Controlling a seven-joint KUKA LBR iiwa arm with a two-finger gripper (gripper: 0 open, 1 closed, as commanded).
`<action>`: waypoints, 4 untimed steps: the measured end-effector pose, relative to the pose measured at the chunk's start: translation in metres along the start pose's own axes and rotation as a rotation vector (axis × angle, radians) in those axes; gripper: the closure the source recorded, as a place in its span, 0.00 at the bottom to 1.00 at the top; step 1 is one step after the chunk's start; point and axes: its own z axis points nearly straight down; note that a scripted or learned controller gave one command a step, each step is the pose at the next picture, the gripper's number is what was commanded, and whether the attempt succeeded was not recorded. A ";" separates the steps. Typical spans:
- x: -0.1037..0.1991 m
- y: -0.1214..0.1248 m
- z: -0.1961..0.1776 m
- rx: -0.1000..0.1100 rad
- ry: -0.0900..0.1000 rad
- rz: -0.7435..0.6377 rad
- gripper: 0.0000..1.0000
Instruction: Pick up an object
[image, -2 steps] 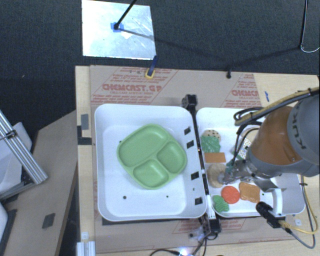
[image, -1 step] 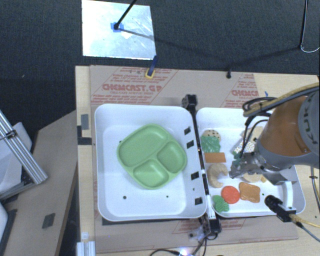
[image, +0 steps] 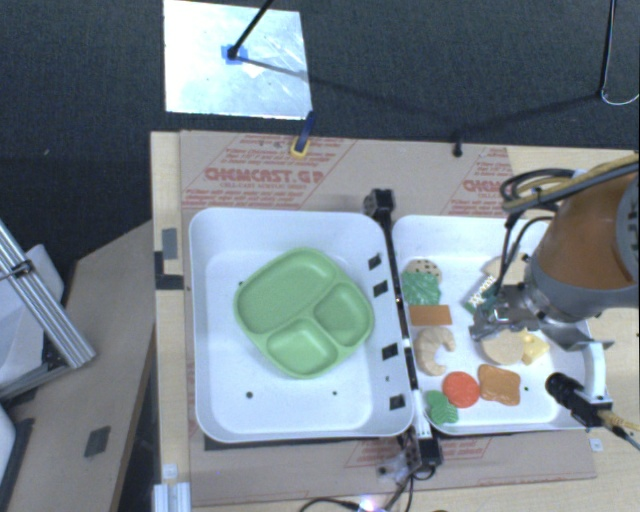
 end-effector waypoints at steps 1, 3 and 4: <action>0.000 0.002 -0.045 0.000 0.000 0.000 1.00; 0.045 0.086 -0.032 0.003 0.001 -0.003 1.00; 0.048 0.075 -0.038 0.006 0.001 -0.001 1.00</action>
